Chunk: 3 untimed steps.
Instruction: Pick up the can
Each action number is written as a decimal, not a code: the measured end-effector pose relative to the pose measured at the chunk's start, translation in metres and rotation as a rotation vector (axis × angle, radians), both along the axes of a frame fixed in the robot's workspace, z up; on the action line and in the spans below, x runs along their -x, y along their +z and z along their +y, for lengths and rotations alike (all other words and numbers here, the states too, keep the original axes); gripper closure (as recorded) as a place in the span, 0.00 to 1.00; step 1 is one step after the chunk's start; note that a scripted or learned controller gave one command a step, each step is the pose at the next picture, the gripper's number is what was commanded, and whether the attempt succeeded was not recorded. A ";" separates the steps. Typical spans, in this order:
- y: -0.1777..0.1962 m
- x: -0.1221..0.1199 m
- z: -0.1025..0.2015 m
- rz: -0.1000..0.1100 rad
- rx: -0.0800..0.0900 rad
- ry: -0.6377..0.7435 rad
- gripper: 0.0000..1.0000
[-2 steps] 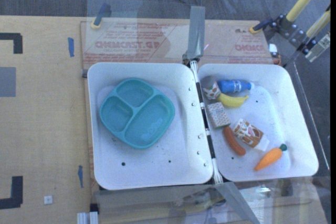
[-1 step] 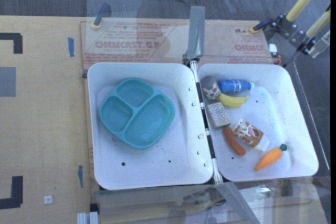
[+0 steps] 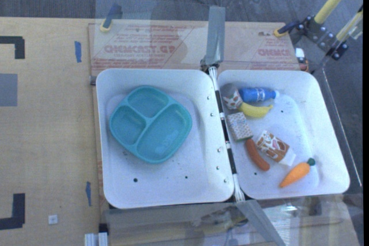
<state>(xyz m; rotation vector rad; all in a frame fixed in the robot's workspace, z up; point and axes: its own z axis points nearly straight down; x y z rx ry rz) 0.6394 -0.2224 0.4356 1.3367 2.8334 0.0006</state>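
Observation:
The can [image 3: 231, 96] is small, with a grey top and a red and white label. It lies in the far left corner of the right bin [image 3: 330, 124], close to the divider wall. A blue bottle [image 3: 258, 94] lies just to its right, and a yellow banana [image 3: 255, 110] lies just in front of it. A small checkered packet [image 3: 238, 126] sits in front of the can along the divider.
The right bin also holds a sausage [image 3: 257, 155], a small carton [image 3: 273, 147] and a carrot [image 3: 296, 173]. A teal divided plate [image 3: 151, 123] lies in the left bin [image 3: 115, 181]. Yellow rods on a dark clamp [image 3: 323, 31] stand at the far right.

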 end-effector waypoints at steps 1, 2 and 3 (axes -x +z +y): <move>0.013 -0.001 0.000 -0.010 0.005 0.001 1.00; 0.026 -0.003 0.001 -0.020 0.009 0.003 1.00; 0.039 -0.004 0.001 -0.031 0.014 0.004 1.00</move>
